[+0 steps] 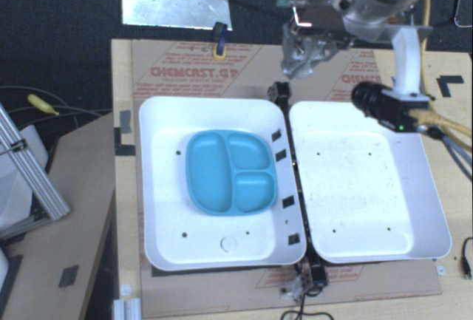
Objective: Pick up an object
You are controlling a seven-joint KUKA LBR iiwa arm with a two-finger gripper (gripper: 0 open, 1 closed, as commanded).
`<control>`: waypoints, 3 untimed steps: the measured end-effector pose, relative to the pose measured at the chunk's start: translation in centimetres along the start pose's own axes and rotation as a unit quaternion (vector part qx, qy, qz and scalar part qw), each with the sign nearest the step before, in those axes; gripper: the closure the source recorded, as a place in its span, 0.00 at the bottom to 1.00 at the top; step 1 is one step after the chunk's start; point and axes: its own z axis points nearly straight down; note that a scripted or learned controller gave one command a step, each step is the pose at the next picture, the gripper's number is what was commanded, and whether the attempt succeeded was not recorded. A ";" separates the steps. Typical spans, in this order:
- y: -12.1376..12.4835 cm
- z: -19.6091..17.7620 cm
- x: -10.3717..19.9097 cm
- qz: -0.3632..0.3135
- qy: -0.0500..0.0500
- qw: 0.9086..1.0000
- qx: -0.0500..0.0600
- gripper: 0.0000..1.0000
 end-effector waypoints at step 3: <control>0.0 4.6 -1.0 0.002 -0.002 1.000 0.003 1.00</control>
